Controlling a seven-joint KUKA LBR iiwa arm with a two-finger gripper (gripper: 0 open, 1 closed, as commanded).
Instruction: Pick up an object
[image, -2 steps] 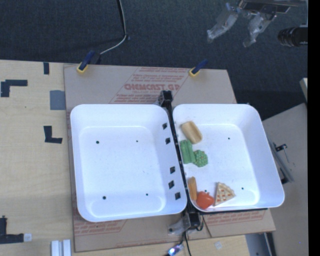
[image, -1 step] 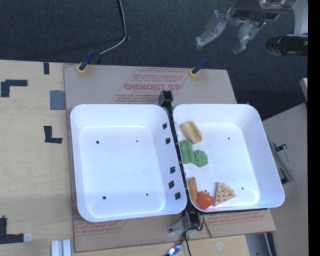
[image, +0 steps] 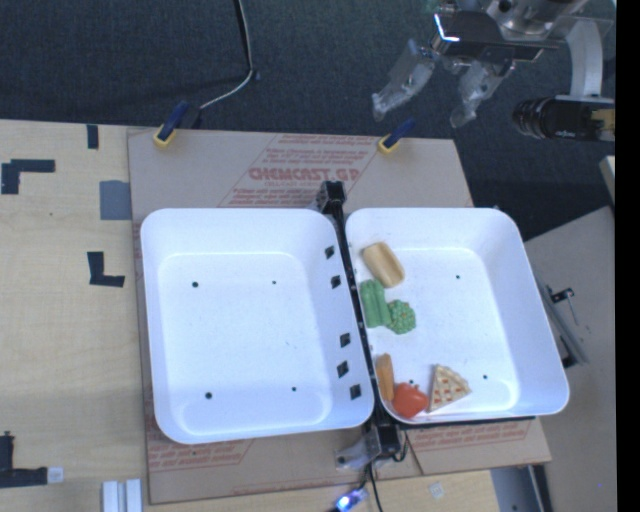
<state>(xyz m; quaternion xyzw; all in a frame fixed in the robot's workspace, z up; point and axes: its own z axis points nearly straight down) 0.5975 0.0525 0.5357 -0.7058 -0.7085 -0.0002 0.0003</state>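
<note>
Nearest you, at the right bin's (image: 500, 235) front edge, lie a tomato-red piece (image: 408, 400), a pizza-slice toy (image: 448, 386) just to its right, and an orange stick (image: 384, 373) against the divider. Farther back along that same left wall you'll find a green broccoli-like piece (image: 386, 310) and, behind it, a tan bread roll (image: 382, 264), its long axis slanting from back-left to front-right. Your left bin (image: 160, 300) holds nothing you could pick.

Look to the top of the view for the gripper (image: 430, 92): it hangs high beyond the bins' far edge, jaws spread apart and holding nothing. Every candidate lies toward you and somewhat left of the jaws, well apart from them. You would judge the roll the closest target, so the coming move calls for travel forward and down.
</note>
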